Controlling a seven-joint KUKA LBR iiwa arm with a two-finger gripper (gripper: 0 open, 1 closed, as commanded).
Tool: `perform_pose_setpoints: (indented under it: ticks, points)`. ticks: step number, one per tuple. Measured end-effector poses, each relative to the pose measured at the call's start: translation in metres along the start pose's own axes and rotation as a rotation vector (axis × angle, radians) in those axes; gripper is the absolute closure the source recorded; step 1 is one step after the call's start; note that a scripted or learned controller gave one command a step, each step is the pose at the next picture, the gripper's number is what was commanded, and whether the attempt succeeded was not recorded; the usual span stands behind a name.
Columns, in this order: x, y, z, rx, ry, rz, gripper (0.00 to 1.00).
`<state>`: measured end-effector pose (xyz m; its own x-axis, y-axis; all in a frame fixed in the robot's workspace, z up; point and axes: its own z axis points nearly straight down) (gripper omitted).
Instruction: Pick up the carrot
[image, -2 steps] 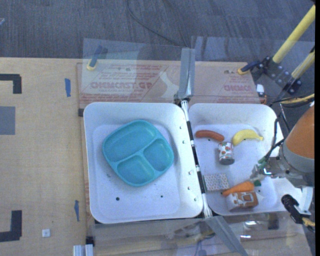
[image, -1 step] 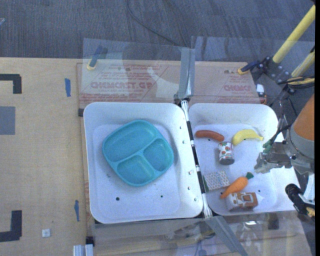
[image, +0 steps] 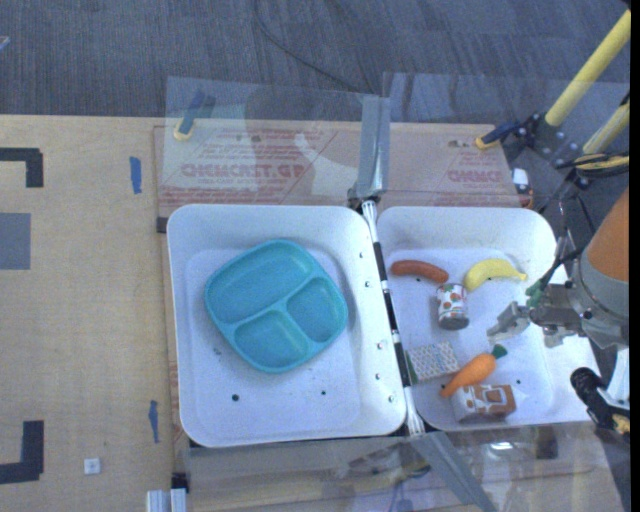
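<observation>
In the right white bin (image: 540, 232), nearest the camera, a small white-and-orange carton (image: 484, 400) lies just beside the orange carrot with a green tip (image: 472, 372), whose lower end touches a grey speckled sponge (image: 433, 359). Above the carrot's green end hovers the grey metal pincer (image: 518, 318); how far it gapes I cannot tell. Beyond lie a small printed can (image: 452, 305), a yellow banana (image: 492, 271) and a reddish-brown sausage (image: 419, 269). The left white bin (image: 190, 300) holds a teal sectioned plate (image: 276, 304).

bins: two white (image: 265, 420) (image: 535, 225)
plates: one teal, three-compartment (image: 276, 304)
carrots: one (image: 470, 373)
bananas: one (image: 493, 271)
sausages: one (image: 419, 269)
cans: one (image: 452, 305)
cartons: one (image: 484, 400)
sponges: one (image: 433, 359)
</observation>
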<state>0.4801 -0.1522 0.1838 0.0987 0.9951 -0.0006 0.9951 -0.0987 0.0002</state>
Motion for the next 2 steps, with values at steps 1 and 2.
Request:
perform_pose_setpoints:
  ticks: [1,2]
  points:
    - [0.0226,0.0022,0.0825,-0.018,-0.002,-0.087,0.00]
    - [0.0208,0.0022,0.0734,-0.019,-0.002,-0.082,1.00]
